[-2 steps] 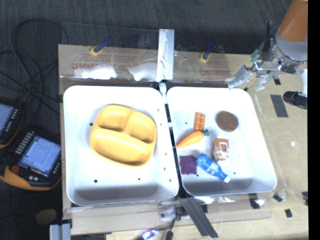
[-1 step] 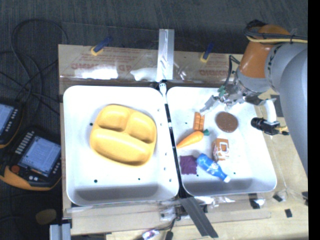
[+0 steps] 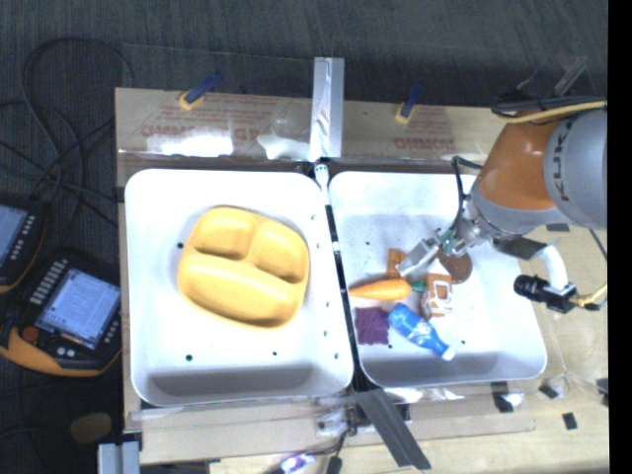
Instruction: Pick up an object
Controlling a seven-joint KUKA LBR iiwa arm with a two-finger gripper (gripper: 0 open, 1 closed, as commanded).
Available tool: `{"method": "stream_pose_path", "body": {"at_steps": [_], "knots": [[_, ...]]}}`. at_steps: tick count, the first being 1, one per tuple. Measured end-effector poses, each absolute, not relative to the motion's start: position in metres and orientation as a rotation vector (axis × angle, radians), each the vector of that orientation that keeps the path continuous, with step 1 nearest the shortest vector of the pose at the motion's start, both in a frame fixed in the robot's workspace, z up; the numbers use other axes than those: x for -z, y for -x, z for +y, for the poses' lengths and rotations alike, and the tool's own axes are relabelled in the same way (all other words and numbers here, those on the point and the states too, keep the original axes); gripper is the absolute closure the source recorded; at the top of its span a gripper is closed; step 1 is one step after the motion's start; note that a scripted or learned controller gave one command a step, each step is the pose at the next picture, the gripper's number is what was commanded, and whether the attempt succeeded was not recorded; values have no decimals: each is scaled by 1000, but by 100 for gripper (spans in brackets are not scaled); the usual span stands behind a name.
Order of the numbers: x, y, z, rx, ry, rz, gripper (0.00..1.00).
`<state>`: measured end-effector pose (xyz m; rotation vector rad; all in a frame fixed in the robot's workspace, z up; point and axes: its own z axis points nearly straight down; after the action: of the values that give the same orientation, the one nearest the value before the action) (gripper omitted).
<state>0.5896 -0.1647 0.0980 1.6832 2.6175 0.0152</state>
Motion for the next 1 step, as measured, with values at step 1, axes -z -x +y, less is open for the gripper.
{"method": "stream_pose_path", "body": {"at_steps": [1], "knots": [[-98, -529, -140, -22, -1838, 2505, 0]]}}
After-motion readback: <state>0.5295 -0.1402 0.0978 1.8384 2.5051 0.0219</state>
